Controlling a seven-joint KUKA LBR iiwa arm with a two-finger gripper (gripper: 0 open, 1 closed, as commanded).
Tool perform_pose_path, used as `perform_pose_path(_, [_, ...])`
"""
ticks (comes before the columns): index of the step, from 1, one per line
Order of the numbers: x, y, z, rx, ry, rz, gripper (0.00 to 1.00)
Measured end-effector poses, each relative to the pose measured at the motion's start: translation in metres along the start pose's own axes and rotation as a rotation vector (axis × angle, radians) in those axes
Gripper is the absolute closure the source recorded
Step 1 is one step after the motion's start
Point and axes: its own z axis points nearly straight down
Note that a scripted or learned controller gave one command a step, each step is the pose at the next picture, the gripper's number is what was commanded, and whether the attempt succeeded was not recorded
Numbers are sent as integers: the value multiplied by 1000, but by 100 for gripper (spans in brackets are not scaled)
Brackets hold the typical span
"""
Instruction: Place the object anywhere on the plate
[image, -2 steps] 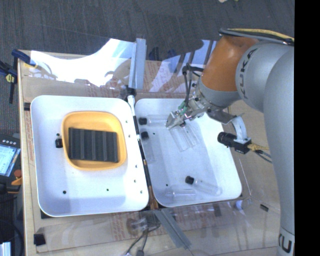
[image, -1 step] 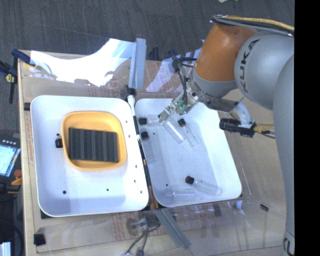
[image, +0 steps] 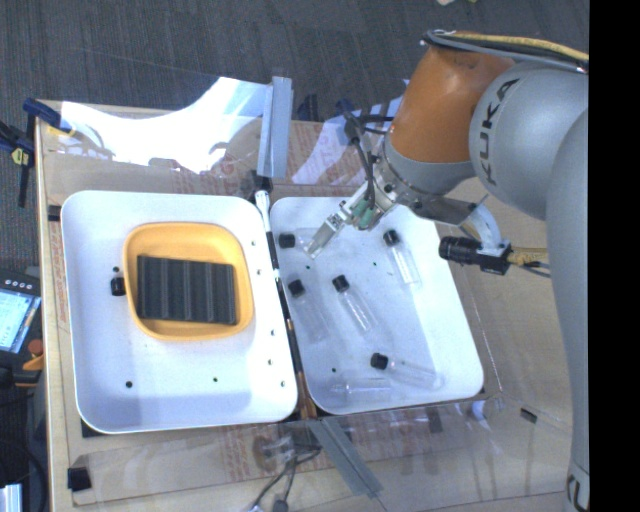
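Five capped vials (image: 352, 301) lie under the pincer (image: 322, 240), whose grip I cannot tell.

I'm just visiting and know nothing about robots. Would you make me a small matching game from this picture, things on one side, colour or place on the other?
Things:
1. plate
2. rack
3. vials
4. band

Descriptions:
A. clear with black caps, lying in the right bin
B. orange, on the arm above the wrist
C. yellow, in the left bin
D. dark and ribbed, resting on the plate

Pairs: 1-C, 2-D, 3-A, 4-B
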Motion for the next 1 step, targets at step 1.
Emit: perform_pose_path(1, [34,75,50,0,1,-129,0])
